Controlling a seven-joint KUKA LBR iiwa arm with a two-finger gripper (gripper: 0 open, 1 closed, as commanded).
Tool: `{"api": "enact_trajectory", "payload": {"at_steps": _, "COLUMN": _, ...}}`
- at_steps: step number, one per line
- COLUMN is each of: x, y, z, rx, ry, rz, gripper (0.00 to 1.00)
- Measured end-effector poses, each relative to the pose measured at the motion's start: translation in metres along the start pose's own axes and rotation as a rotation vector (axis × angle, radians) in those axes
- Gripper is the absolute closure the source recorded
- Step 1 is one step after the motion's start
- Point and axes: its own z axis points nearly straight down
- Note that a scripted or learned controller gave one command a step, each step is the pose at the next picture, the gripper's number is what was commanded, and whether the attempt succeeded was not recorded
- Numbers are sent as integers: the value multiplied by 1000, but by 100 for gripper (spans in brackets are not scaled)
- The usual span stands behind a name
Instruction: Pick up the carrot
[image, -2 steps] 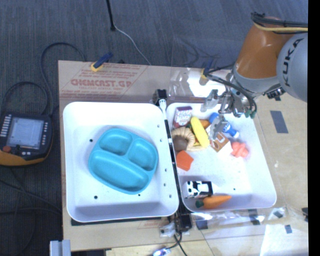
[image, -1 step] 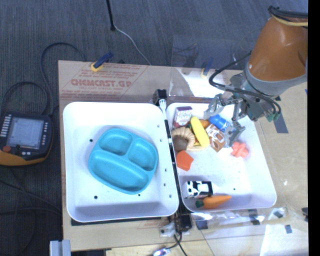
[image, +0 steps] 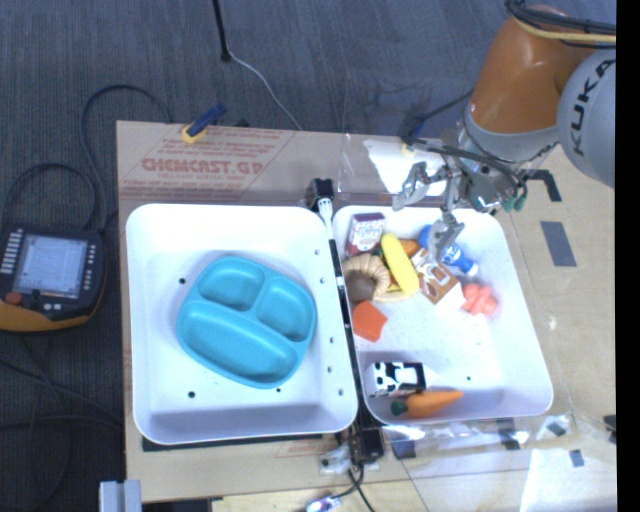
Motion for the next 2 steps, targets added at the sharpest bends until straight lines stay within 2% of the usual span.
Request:
{"api": "enact_trajectory", "payload": {"at_steps": 1, "x": 0, "y": -12, "z": 124, "rx": 6, "ry": -10, "rz": -34, "gripper": 0}}
{"api": "enact_trajectory", "payload": {"at_steps": 2, "x": 19, "y": -74, "z": 16, "rx": 13, "ry": -12, "rz": -48, "gripper": 0}}
